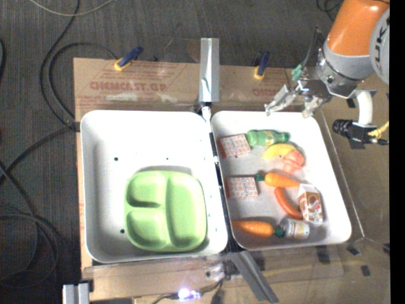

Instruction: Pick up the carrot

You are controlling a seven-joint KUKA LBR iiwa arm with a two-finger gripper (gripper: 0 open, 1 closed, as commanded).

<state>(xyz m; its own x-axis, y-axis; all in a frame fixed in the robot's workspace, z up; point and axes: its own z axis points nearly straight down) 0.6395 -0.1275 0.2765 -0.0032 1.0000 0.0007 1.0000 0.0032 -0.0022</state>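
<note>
1. We see two shallow white bins, smooth and round-cornered, side by side on a brown cardboard sheet. The left bin (pixel 101 138) holds a glossy green divided plate (pixel 166 211) with rounded compartments.
2. The right bin (pixel 329 163) holds small toy foods: a green bottle (pixel 268 137) lying flat, two printed square boxes (pixel 234 145) (pixel 241 187), a yellow and pink piece (pixel 288 155), a red sausage (pixel 288 202), a small carton (pixel 311 206) and a little jar (pixel 295 228).
3. We count two tapered orange pieces with green stem ends. One carrot (pixel 281 180) lies mid-bin, its long axis nearly level across the view, stem end to the view's left near the lower box. The other carrot (pixel 255 227) lies along the bin's near wall, also nearly level, stem end to the view's right just beside the jar.
4. The mid-bin carrot has bare floor above its left part; the sausage lies close below it. The near carrot has open floor to its left and above.
5. The gripper (pixel 292 101) hangs over the right bin's far rim, well apart from both carrots. Its thin metal fingers (pixel 276 104) look spread, with nothing between them.
</note>
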